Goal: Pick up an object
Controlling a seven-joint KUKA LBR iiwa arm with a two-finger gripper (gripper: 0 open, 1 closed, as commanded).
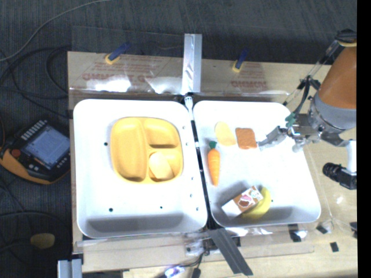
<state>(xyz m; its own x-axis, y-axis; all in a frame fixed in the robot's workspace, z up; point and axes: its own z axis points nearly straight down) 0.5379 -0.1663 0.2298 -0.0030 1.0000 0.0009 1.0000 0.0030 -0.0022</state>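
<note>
The right bin (301, 172) holds the candidates for picking: an orange block (246, 138) lies in its upper middle, just beside a pale yellow oval piece (224, 133) on its left; below them a toy carrot (213, 164) lies lengthwise near the bin's left wall, green top pointing up the view; near the lower edge a small printed carton (245, 201) rests against a yellow banana (261, 204), the two touching. The end effector (271, 138) hangs over the right bin's upper right part, its tip just right of the orange block and apart from it; whether it is open or closed I cannot tell, and nothing is seen gripped in it. The grey arm (333, 112) with its orange band enters from the right. The left bin (93, 172) carries a yellow compartment tray (130, 146) with a pale round piece (162, 167) in its lower right compartment. Both bins sit on the desk (336, 213); a handheld control pendant (40, 149) lies on the dark floor at left.
</note>
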